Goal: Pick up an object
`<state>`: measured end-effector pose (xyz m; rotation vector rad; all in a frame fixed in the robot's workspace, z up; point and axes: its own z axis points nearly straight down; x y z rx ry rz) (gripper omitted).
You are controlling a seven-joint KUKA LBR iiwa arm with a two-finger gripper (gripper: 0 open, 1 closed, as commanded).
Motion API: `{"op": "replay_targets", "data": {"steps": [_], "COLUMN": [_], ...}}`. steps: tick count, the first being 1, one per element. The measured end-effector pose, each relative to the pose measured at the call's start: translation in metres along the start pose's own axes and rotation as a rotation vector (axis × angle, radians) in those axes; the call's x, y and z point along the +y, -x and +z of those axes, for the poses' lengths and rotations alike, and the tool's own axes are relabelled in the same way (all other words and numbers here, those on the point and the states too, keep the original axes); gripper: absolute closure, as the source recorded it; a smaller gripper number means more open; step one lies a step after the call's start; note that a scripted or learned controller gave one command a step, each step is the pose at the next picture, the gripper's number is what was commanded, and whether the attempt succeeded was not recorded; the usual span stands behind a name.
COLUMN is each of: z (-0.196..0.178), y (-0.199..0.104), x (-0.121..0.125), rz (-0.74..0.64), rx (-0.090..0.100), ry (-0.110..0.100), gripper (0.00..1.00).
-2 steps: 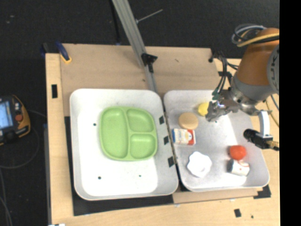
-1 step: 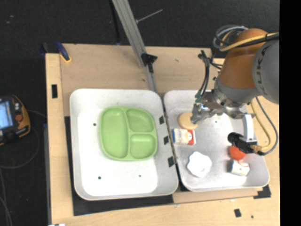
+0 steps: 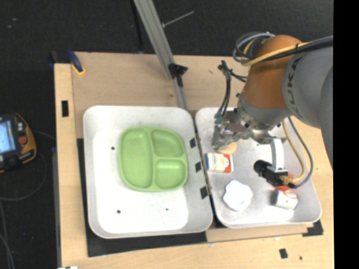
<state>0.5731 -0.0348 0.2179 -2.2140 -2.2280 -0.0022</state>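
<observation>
My gripper [image 3: 224, 140] hangs low over the upper left part of the right bin [image 3: 305, 214], under the grey arm with the orange band. A tan rounded object [image 3: 229, 148] lies right beneath it, touching or nearly touching the fingertips. Just below that sits a small red, white and blue carton [image 3: 219, 162]. A white round lump [image 3: 237, 195] lies nearer the bin's front. A small white and red piece [image 3: 285, 199] rests at the front right. A white strip [image 3: 277, 153] lies to the right of the gripper.
The left bin [image 3: 101, 206] holds a green divided plate [image 3: 153, 158] at its middle. A grey metal rail [image 3: 157, 38] slants from the top down to the seam between the bins. A handheld device [image 3: 14, 139] sits off the bench at left.
</observation>
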Motion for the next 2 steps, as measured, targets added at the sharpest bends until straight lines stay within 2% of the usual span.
{"op": "replay_targets", "data": {"steps": [2], "z": [-0.025], "y": [-0.094], "x": [-0.018], "rz": [-0.002], "rx": [0.000], "ry": [0.002], "gripper": [1.00]}}
